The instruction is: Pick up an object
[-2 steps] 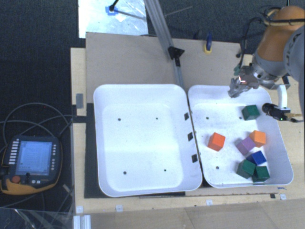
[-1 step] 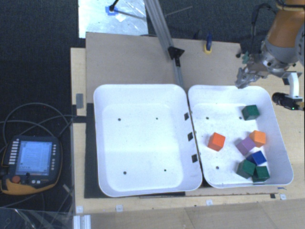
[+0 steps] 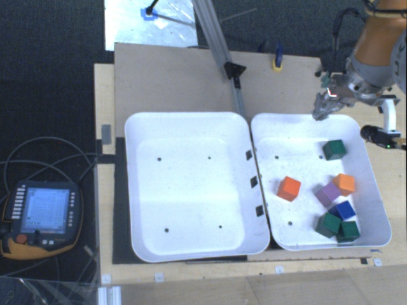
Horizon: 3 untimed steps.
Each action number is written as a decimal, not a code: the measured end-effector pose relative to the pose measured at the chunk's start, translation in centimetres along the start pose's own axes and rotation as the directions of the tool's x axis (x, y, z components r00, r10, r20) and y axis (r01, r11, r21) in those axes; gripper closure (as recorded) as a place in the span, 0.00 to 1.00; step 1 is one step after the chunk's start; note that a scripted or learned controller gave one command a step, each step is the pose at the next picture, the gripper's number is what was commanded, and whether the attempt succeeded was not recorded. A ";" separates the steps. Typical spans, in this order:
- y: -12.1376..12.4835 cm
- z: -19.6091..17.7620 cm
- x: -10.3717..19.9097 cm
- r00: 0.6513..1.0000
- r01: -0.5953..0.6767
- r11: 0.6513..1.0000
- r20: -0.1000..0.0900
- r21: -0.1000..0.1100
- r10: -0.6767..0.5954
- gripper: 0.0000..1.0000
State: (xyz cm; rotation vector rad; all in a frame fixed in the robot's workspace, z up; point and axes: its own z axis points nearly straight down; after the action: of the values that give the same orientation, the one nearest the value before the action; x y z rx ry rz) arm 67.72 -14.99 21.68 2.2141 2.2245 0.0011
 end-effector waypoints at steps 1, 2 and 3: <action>-2.7 -0.6 5.7 1.000 0.005 1.000 -0.004 0.002 -0.005 1.00; -4.5 -1.8 10.1 1.000 0.005 1.000 -0.004 0.002 -0.005 1.00; -7.5 -1.6 15.7 1.000 0.006 1.000 -0.005 0.003 -0.006 1.00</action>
State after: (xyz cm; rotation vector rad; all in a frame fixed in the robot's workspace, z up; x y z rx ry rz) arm 60.09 0.65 23.26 2.2119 2.2347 0.0025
